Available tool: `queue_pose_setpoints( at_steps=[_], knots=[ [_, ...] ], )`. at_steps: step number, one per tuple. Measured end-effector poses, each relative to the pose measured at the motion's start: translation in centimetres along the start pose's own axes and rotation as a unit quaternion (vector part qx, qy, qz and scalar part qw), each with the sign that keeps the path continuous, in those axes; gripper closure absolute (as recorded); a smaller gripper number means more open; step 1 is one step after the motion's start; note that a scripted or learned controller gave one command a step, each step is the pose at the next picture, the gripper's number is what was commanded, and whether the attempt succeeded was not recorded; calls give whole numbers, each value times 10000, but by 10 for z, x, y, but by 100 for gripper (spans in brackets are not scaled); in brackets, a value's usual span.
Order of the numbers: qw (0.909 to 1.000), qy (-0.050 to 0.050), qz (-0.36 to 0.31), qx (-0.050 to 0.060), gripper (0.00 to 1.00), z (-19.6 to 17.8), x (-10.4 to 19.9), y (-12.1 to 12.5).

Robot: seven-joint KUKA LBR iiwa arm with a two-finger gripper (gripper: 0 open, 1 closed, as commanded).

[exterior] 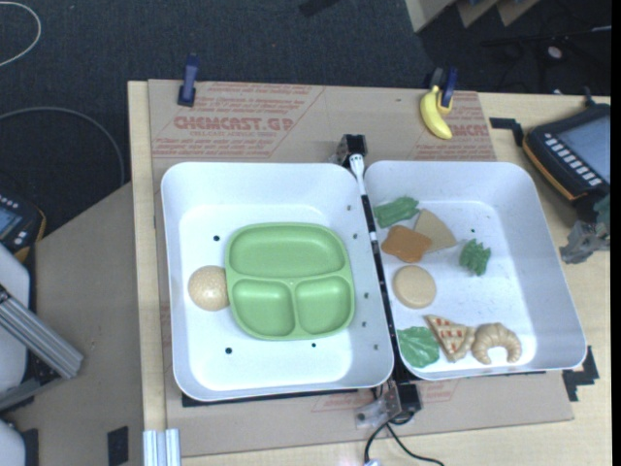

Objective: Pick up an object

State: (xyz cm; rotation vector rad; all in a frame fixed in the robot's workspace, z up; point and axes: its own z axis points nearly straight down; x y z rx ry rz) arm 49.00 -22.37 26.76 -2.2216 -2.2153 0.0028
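White bins sit side by side: the left bin (184, 348) has a green divided tray (290, 280) touching a tan bun (207, 286), the right bin (543, 260) toy foods including a croissant (497, 342).

Single fixed camera is sitting above the bench (291, 115), looking down at a slant; the far bench edge is lying toward the top of the frame, the near edge toward the bottom. Both white bins are filling the centre: left bin (184, 202) at centre-left, right bin (524, 202) at centre-right, meeting at a seam just right of mid-frame. The view is standing back enough that dark carpet (97, 27) is showing along the top and upper left, and a handheld pendant (580, 153) is sitting at the right edge.
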Motion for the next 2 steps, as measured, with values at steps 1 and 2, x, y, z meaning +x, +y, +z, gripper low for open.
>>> queue_pose_setpoints(
  at_steps=[1, 2],
  knots=[
    [10000, 0, -6, -4, 100, 25, 0, -11],
    [10000, -4, -11, -9, 100, 29, 0, -11]
  ],
)
